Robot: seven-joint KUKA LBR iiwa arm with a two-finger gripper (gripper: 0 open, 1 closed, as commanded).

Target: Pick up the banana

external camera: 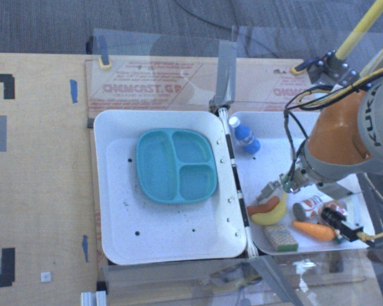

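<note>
The banana [272, 215] is yellow and curved, lying at the front left of the right bin [268, 155]. A red sausage-like piece [263, 206] rests against its upper left side. My gripper [279, 188] hangs just above and slightly behind the banana, with the grey and orange arm reaching in from the right. Nothing is visibly held in it.
In the right bin there is also a blue bottle [246, 139] at the back left, a green-edged sponge [281, 236], a carrot [313, 231] and a small can [309, 206] near the front. The left bin [115, 228] holds a teal divided plate [177, 166].
</note>
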